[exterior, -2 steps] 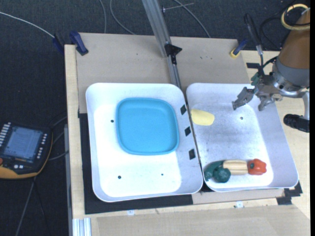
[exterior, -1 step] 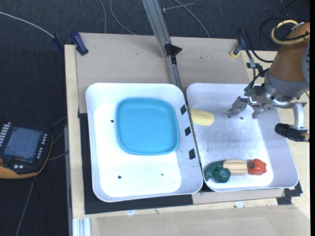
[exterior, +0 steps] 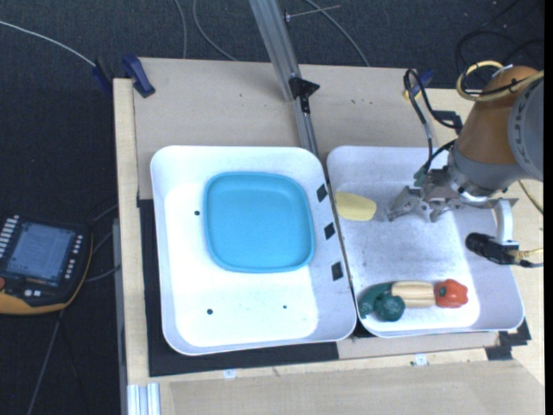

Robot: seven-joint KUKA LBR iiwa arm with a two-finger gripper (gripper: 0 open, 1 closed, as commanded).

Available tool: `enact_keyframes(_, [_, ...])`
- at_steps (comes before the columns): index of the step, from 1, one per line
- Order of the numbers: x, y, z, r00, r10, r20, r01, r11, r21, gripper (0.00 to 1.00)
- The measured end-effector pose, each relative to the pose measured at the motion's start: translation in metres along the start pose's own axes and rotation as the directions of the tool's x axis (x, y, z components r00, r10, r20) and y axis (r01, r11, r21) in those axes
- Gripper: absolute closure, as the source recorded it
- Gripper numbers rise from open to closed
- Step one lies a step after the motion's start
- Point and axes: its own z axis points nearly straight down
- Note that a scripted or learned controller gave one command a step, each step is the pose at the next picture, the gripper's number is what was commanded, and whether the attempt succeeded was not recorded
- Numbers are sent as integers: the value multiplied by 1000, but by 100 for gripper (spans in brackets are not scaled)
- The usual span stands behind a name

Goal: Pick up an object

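My gripper (exterior: 421,206) sits over the right bin (exterior: 380,258), fingers spread, nothing between them. Yellow object (exterior: 355,206) lies just left of my fingertips, near the bin's left wall, not touching. Green object (exterior: 381,304), tan piece (exterior: 413,294) and red object (exterior: 450,293) line the near edge. Blue plate (exterior: 259,221) in left bin (exterior: 181,301).

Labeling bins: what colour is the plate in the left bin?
Light blue; the plate shows in the camera view, inside the left bin.
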Motion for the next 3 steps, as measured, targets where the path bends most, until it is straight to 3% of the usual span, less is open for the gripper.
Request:
enact_keyframes(1, [0, 2, -14, 1000, 0, 1, 0, 1000, -7, 100])
enact_keyframes(3, [18, 5, -111, 1000, -1, 2, 1, 1000, -10, 100])
